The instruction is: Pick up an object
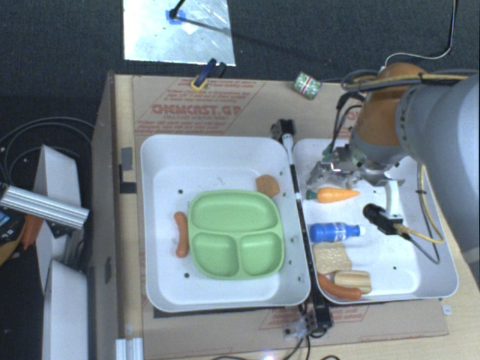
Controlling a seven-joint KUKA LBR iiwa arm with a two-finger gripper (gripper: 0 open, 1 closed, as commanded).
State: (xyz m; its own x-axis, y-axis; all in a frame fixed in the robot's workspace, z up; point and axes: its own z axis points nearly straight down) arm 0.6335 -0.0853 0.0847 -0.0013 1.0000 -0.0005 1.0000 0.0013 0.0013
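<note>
dark carpet floor (60, 43) around cardboard-topped bench (225, 103).

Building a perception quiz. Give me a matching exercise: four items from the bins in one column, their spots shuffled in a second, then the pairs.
Things:
1. green tray
2. sausage
3. carrot
4. blue bottle

Places:
A. right bin, just below the gripper
B. left bin, along the tray's left side
C. right bin, between carrot and cracker
D. middle of the left bin

Pairs: 1-D, 2-B, 3-A, 4-C
</note>
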